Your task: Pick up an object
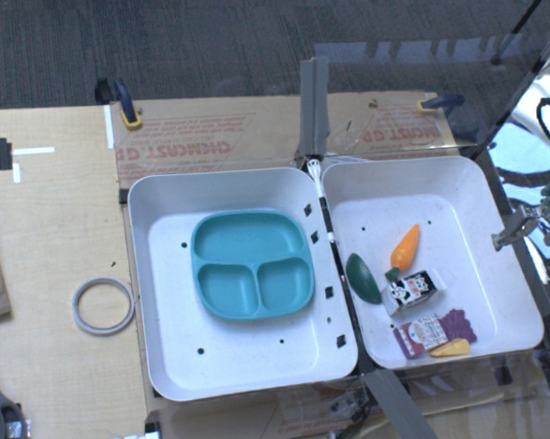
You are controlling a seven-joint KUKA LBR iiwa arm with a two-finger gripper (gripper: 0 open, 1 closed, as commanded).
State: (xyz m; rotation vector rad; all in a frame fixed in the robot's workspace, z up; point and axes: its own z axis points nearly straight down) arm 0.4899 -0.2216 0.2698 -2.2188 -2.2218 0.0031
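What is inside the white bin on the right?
The right bin holds an orange carrot, a dark green piece, a small black-and-white carton, a purple packet and a yellow piece lying on it. Whatever lies beneath the packet is covered.

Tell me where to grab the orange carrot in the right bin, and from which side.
Grip the carrot across its thick middle, coming straight down from above. It lies flat on the right bin floor, slanted, with bare floor on both long sides. Set the jaws crosswise to its length; the milk carton crowds its lower tip.
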